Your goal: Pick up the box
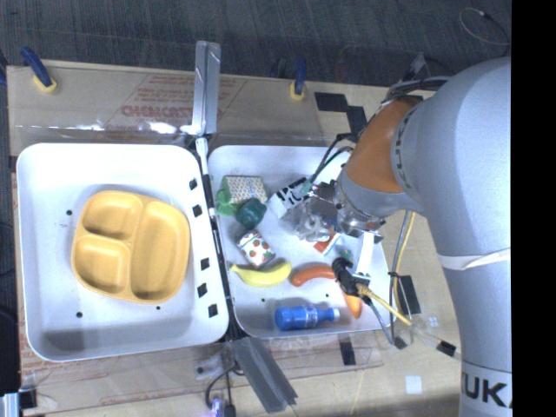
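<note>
A small box (244,187) with a green and tan pattern lies at the back left of the right bin (261,324), next to a dark green object (251,211). A second small white box (254,248) with red and green spots sits just in front of it. My gripper (311,221) hangs low over the middle of the right bin, to the right of both boxes and apart from them. A black-and-white item (294,195) lies close by its upper left side.
A yellow banana (261,274), an orange-red pepper (313,274), a blue bottle (301,316) and a small orange piece (353,305) lie toward the front of the right bin. The left bin (43,233) holds a yellow divided tray (130,244). The arm covers the bin's right side.
</note>
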{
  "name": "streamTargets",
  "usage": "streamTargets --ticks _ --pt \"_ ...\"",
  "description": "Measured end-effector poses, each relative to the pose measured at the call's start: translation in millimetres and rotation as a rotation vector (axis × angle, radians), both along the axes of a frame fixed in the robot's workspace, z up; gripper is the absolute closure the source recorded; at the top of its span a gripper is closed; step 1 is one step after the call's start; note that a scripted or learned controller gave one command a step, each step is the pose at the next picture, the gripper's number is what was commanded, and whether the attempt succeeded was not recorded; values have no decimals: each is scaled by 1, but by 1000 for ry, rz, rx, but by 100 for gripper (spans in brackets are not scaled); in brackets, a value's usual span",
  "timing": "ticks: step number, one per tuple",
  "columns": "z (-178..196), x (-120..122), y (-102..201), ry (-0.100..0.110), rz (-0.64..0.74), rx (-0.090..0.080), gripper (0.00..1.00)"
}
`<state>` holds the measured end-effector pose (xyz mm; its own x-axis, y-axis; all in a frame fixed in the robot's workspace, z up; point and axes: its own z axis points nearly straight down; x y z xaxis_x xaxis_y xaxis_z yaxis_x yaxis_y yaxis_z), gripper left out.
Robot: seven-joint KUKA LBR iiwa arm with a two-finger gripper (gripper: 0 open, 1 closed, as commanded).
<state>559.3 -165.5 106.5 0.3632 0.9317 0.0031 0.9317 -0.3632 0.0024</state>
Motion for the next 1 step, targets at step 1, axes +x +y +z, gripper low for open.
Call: streamTargets --ticks 1 --pt "120 -70 49 6 1 -1 100"
